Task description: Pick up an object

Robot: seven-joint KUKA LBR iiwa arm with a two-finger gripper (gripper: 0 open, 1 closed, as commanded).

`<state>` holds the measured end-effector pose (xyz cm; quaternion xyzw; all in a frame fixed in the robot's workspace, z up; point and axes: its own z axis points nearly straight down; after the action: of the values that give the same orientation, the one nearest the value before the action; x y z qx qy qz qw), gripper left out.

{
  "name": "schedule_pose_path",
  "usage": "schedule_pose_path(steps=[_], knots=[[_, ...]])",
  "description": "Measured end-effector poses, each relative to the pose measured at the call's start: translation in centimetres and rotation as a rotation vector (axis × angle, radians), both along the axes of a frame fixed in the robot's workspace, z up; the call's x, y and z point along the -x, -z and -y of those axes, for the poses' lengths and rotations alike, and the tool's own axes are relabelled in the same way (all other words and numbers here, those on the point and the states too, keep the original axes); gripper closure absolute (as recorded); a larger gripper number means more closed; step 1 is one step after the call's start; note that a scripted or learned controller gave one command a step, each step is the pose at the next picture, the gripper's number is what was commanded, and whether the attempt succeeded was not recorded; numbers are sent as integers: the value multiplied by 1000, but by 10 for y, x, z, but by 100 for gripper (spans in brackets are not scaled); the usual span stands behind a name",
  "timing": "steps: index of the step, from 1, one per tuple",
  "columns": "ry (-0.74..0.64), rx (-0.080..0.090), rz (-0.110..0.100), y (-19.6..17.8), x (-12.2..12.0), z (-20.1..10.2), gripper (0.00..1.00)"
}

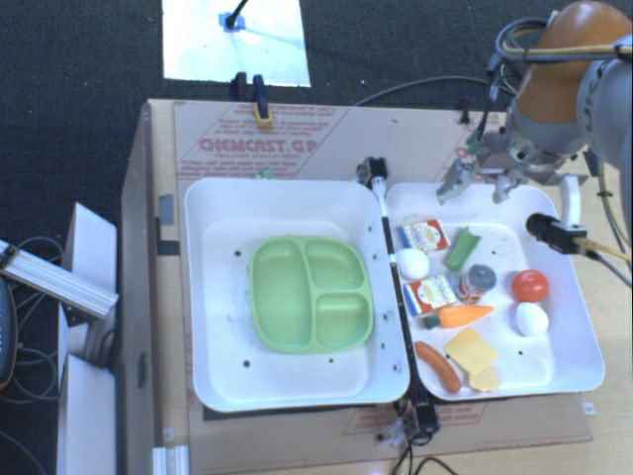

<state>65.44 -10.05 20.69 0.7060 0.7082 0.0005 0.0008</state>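
The right bin holds several toy foods: two small cartons, a white egg, a green pickle, a grey can, a red tomato, a second egg, a carrot, a sausage and cheese slices. My gripper hangs over the bin's back edge, open, with nothing between its fingers. It is above and behind the upper carton and the pickle.
A green divided plate lies in the left bin. A black divider bar runs between the bins. A black cable end hangs over the right bin's back right. Blue clamps stand at the bench's back.
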Motion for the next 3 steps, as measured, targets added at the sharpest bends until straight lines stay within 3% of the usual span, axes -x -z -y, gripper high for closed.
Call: schedule_pose_path(steps=[1, 2, 3], knots=[[1, 0, -1, 123, 44, 23, 0], [1, 1, 2, 112, 43, 23, 100], [-1, -1, 3, -19, 70, -42, 100]])
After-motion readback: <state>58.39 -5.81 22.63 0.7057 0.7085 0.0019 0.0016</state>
